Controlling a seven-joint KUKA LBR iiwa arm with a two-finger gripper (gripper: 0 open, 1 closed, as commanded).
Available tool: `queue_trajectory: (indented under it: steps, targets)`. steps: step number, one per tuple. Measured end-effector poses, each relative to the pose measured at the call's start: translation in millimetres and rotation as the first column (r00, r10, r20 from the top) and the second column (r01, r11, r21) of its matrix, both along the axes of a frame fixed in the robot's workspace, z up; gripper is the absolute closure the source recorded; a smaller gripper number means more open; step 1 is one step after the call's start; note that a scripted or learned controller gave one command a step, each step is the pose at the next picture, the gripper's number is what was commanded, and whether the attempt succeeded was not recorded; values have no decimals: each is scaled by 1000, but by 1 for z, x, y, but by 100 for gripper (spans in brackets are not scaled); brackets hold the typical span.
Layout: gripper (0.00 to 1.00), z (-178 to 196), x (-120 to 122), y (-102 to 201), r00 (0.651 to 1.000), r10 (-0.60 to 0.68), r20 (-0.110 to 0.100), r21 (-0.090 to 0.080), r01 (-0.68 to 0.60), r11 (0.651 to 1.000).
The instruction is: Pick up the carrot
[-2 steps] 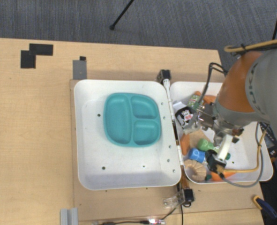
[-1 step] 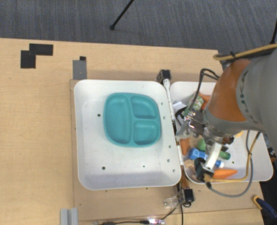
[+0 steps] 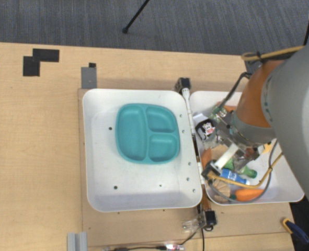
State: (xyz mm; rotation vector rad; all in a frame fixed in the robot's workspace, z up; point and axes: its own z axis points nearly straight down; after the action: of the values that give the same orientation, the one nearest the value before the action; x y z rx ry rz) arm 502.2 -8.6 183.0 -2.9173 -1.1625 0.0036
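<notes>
I see the gripper (image 3: pixel 223 167) low in the right bin (image 3: pixel 293 192), jaws unclear, carrot (image 3: pixel 247 194) just beside it

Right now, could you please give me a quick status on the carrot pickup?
Gripper low in right bin, grip unclear. Carrot lies free by the near wall. Blue tube and clutter crowd it.

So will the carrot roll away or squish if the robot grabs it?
The carrot looks rounded and tapered, so it could roll or slip sideways. It seems smooth and firm, probably a toy, so squishing is unlikely. It lies against the right bin wall among clutter, which may stop it rolling.
</notes>
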Motion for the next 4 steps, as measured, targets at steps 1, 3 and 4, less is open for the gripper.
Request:
queue_trajectory:
  steps: [1, 3, 4]
  targets:
    - [0, -1, -15, 37, 984, -178, -3, 1, 178, 984]
    - [100, 9, 5, 26, 999, -43, -3, 1, 43, 999]
    - [100, 82, 10, -44, 775, 632, 5, -6, -632, 775]
